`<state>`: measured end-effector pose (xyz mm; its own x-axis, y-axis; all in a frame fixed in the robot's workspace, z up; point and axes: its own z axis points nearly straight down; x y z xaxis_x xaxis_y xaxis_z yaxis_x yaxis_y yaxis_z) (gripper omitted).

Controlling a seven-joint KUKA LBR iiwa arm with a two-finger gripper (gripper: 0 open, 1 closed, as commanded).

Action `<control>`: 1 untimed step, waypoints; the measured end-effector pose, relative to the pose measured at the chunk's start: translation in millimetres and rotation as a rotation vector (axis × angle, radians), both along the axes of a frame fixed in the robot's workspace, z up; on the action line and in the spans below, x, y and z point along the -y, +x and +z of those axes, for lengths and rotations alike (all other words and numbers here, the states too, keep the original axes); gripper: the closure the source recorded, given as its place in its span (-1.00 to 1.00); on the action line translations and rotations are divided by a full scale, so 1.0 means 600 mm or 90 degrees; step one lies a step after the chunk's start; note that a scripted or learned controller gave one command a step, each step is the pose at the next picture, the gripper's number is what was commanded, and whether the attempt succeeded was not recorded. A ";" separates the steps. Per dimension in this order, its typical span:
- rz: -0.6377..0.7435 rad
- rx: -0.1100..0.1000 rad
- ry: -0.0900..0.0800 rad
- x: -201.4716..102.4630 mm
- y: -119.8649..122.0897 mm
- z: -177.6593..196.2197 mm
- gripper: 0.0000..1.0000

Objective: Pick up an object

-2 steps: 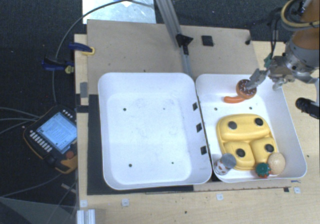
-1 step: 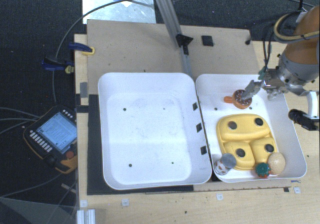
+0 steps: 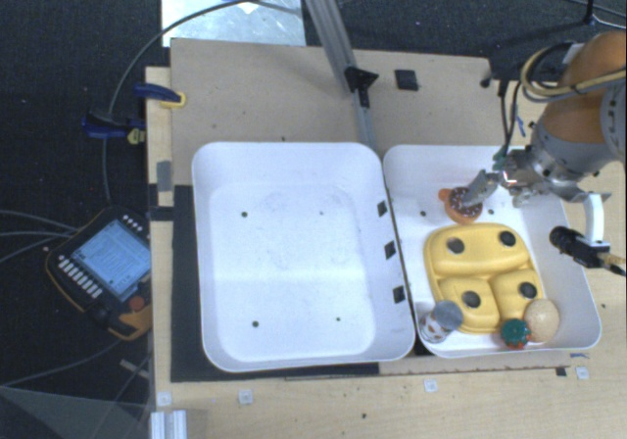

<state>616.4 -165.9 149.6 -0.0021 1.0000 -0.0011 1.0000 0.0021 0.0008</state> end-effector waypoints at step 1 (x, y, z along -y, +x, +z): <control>0.001 0.003 0.000 0.000 0.002 0.022 1.00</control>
